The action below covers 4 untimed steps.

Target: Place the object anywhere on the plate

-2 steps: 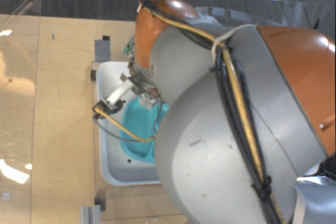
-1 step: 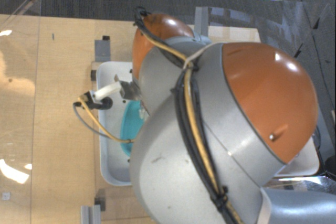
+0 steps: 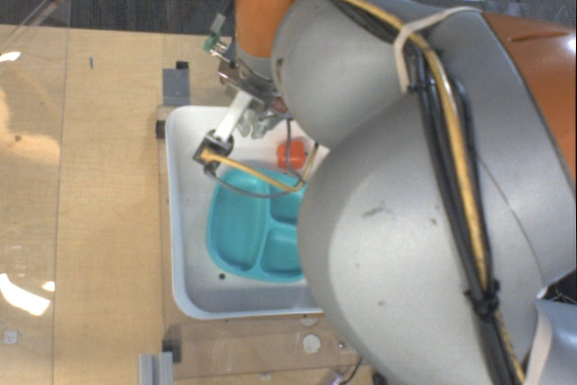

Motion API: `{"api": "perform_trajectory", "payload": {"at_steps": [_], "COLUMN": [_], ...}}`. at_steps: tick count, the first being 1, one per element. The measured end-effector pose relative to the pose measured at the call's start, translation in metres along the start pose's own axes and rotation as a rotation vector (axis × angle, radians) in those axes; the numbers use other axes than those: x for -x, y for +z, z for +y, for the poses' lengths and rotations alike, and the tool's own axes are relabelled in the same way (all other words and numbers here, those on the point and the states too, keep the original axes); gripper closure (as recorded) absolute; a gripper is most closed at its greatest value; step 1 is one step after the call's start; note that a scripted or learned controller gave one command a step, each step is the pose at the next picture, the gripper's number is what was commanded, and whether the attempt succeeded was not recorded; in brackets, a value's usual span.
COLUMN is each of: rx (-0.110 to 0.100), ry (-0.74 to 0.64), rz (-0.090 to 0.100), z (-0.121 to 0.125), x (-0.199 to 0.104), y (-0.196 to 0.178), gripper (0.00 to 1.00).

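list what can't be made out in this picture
Camera view:
- teal plate: right part hidden behind the grey arm.
- orange object: small, its right edge covered by the arm; shape unclear, and whether it touches the plate cannot be told.
- white bin: right side covered by the arm.

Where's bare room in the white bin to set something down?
Bare strips: between teal plate and white bin wall on the left, and along the near wall. The plate's left compartment is bare. Crowded by the orange object near the tool.
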<state>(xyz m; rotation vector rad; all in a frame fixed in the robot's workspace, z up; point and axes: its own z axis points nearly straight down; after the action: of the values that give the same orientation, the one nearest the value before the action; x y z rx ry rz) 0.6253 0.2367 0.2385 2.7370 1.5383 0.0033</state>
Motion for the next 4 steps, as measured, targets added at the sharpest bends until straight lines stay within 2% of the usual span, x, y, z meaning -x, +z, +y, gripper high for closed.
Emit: {"api": "perform_trajectory", "payload": {"at_steps": [1,2,3,4], "rx": [-0.004,0.016,0.003,0.002], "ry": [-0.069,-0.533,-0.295,0.383], "rz": [-0.004,0.014,0.005,0.005], "z": [-0.041,-0.065,-0.064,-0.101], "x": [0.029,0.041,0.039,0.069], "y": [0.108,0.141,0.022,-0.016], "gripper": [1.0,1.0,1.0,1.0]}}
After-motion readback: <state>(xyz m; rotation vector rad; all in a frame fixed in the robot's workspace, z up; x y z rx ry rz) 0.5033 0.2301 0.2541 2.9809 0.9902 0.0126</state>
